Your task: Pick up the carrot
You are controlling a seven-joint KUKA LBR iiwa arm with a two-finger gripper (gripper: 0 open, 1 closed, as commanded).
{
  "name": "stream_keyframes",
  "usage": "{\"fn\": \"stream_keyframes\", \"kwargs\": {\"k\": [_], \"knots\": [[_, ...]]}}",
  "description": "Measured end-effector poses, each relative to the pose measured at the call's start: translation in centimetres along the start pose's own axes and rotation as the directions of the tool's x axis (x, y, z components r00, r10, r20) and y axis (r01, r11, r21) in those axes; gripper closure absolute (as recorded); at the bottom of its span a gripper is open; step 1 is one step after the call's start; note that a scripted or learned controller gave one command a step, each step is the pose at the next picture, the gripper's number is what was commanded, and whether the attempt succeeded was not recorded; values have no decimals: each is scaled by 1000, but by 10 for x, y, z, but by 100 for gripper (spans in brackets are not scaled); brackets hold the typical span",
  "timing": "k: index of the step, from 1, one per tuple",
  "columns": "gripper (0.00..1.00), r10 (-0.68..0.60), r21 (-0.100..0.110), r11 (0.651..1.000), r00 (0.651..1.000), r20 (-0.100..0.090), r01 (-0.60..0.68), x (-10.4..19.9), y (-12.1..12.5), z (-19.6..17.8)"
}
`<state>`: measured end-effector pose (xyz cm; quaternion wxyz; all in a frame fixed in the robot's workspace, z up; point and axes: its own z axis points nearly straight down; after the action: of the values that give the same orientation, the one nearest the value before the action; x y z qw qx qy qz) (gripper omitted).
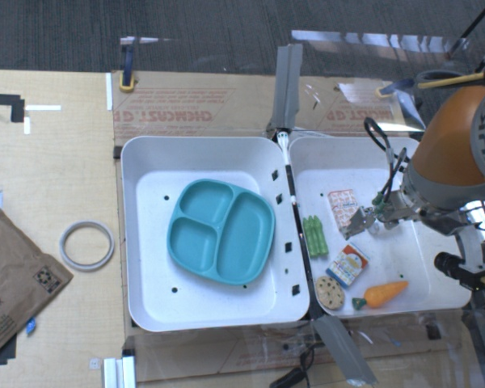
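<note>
Nearest to us, along the front wall of the right bin [436,304], we see the carrot [382,294], an orange toy lying on its side with its green stub pointing left and its tip angled up to the right. Just beside it to the left a round cookie [330,293] rests in the bin's front left corner, and a little farther back a small juice box [348,265] lies tilted, its lower end close to the cookie. Farther back still, a bunch of green beans [314,235] lies along the bin's left wall (upright in our view, parallel to the divider), and a small red-and-white printed card [341,206] lies flat beyond the box. The gripper [360,222] hangs just right of that card, above the juice box and well apart from the carrot; its dark fingers appear slightly parted with nothing between them. The grey arm with its orange band [457,140] reaches in from the right behind it. In the left bin [137,241] a teal divided plate [222,231] with three compartments sits near the middle. Out on the wooden bench [48,152], left of the bins, lie a roll of tape [87,244] and a brown cardboard box [12,277].
</note>
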<state>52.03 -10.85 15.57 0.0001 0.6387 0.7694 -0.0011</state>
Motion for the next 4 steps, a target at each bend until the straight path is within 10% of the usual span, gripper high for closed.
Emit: {"fn": "stream_keyframes", "kwargs": {"k": [1, 2, 3, 4], "knots": [[0, -83, 2, 997, 997, -2, 83, -10, -46, 22], [0, -436, 0, 900, 900, -3, 436, -4, -45, 43], [0, -928, -3, 373, 373, 2, 928, -20, -47, 40], [100, -926, -4, 377, 377, 5, 926, -21, -45, 31]]}}
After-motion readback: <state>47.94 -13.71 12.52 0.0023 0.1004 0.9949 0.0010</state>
